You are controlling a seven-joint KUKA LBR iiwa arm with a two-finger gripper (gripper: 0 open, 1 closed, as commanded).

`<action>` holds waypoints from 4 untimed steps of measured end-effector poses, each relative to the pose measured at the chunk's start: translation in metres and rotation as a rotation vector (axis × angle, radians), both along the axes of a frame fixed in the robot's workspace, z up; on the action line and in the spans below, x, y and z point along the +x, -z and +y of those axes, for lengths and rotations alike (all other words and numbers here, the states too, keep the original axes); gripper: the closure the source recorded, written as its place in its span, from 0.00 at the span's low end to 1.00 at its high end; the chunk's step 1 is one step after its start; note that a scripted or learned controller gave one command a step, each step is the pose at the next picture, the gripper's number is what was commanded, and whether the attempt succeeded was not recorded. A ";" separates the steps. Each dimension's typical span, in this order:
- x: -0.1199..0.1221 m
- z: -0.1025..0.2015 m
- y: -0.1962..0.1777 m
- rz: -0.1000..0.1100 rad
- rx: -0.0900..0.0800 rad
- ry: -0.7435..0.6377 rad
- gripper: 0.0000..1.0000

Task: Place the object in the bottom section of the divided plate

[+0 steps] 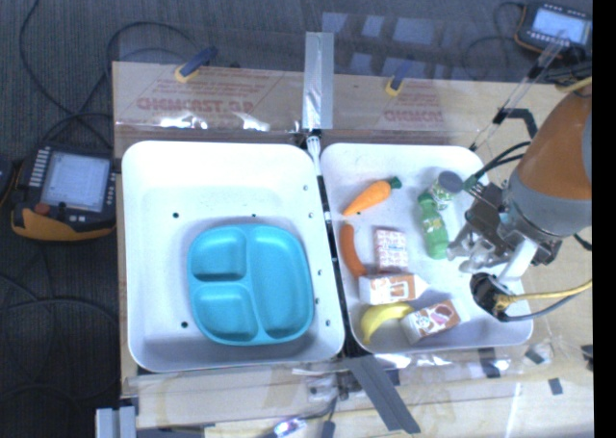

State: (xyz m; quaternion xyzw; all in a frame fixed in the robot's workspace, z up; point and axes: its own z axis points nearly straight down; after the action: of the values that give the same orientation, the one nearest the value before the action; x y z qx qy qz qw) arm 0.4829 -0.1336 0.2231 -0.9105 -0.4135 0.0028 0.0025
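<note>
Gripper (478,255) over right bin (500,335), near its right wall; finger opening not discernible, nothing visibly held. Candidate objects lie just left of it: green bottle (433,224), long axis toward counter's far edge, nearest. Blue divided plate (251,282) in left bin (154,186), well apart; carry must cross divider toward counter's left edge.

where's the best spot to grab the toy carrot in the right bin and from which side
Take the carrot across the middle of its orange body, coming straight down from above. It lies flat and slanted, green top toward the upper right, with bare bin floor on both long sides, so the pincer should likely close across the narrow width, turned square to the slant. The tapered tip would slip more easily.
</note>
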 end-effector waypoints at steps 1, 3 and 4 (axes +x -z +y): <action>0.035 -0.078 -0.116 -0.003 -0.007 0.197 1.00; 0.000 -0.081 0.033 0.001 -0.001 0.236 1.00; 0.000 -0.091 -0.096 -0.002 -0.009 0.652 1.00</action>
State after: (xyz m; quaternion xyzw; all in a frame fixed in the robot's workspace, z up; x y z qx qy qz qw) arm 0.4832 -0.2246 0.3191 -0.9950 -0.1001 0.0028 -0.0011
